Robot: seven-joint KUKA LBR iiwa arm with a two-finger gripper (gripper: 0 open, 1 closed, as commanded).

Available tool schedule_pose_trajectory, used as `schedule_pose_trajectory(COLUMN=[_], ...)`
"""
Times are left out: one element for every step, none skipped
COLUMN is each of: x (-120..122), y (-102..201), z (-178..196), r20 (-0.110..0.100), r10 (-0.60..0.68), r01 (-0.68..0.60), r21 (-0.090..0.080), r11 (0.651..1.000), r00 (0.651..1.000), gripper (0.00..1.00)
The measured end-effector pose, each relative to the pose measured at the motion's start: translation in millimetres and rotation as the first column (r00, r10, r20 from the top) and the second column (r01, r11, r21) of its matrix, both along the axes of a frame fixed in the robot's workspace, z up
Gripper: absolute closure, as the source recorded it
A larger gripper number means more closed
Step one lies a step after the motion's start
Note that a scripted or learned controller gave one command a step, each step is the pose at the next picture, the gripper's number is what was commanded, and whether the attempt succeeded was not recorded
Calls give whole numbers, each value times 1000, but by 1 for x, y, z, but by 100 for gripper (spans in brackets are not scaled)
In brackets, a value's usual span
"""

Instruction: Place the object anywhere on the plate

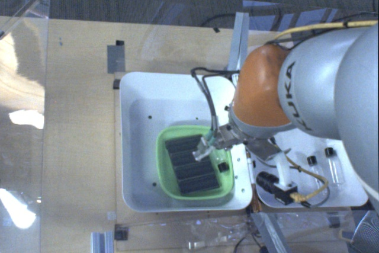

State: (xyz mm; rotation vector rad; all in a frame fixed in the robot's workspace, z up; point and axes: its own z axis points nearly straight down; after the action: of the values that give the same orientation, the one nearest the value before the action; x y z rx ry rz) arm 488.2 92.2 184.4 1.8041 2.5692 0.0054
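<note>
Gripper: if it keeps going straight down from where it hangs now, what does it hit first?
Most likely the dark object lying on the green plate. The gripper hangs over that object's right edge, though its height above it is hard to judge from this slanted view.

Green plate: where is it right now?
The green plate sits in the left white bin, toward its near right corner, directly under the gripper.

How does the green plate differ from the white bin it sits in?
The green plate is bright green and smaller; the white bin is white and larger, enclosing it. The plate carries dark ridged slabs; the bin shows bare floor beside the plate. Both are shallow, with rounded corners.
</note>
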Motion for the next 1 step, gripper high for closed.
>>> schedule_pose_trajectory(x=[40], y=[-47], z=[1], r20=[4], r10=[91], r01=[-91], r21=[-2], r11=[996], r00=[996], gripper=[0])
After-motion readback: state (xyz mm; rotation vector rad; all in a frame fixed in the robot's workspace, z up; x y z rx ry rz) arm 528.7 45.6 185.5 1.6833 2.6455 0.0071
